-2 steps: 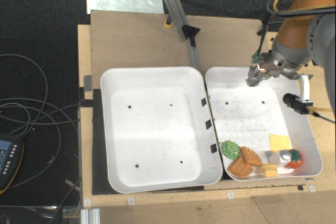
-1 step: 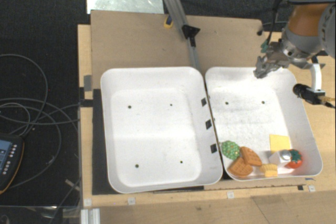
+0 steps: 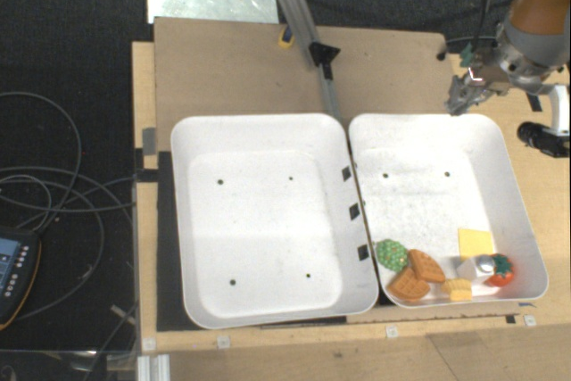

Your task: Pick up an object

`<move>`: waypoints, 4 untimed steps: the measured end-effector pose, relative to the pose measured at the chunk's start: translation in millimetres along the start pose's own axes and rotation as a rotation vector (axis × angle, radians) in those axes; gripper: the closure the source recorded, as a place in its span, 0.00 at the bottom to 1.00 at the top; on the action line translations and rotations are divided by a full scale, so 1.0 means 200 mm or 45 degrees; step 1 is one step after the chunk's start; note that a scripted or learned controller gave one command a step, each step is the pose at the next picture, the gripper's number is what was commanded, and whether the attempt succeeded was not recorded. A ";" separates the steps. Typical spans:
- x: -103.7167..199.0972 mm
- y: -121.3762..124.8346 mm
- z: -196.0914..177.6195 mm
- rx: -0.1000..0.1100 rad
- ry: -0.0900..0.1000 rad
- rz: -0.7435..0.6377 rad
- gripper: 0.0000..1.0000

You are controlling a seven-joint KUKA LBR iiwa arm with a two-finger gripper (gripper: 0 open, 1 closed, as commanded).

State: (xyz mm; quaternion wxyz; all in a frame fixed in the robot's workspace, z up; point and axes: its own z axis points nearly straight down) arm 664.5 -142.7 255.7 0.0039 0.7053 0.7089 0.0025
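Observation:
My gripper [image 3: 461,97] hangs above the far right corner of the right bin [image 3: 428,158], well away from the objects. At that bin's near end lie a green round piece [image 3: 391,254], two orange-brown waffle-like pieces [image 3: 417,274], a yellow block [image 3: 475,241], a small yellow piece [image 3: 458,289] and a grey and red item [image 3: 492,269]. Nothing shows between the fingers.
The left bin [image 3: 259,219] sits beside the right one, joined by black clips [image 3: 354,211]. A slanted grey pole [image 3: 299,9] crosses the bench at the back. Cables and a handheld device [image 3: 16,268] lie on the floor at left.

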 end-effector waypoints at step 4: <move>1.10 -0.07 0.17 0.011 0.005 -0.008 1.00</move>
